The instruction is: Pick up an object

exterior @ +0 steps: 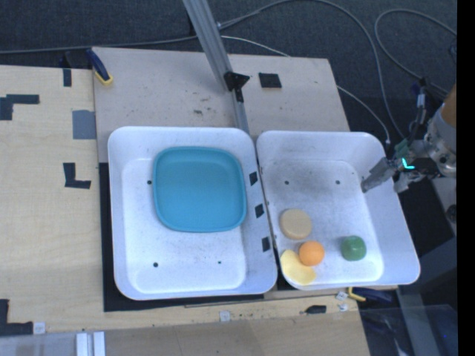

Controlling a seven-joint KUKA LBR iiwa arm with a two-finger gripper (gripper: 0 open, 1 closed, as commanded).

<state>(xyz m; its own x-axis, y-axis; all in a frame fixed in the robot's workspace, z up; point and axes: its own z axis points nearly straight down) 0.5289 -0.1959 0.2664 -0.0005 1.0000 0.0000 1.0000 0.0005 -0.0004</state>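
Observation:
The right bin [386,221] holds a tan round disc [295,224], an orange ball [311,254], a yellow piece [295,271] partly under the ball, and a green object [353,248], all near its front edge. My gripper [384,182] hangs over the bin's right rim, up and to the right of the green object and apart from all of them. Its fingers [373,177] stand open with nothing between them.
A square blue plate [199,188] lies in the left bin [126,221]. A grey metal bar [211,35] runs from the top of the view down to the gap between the bins. Cables trail over the dark floor at the upper right.

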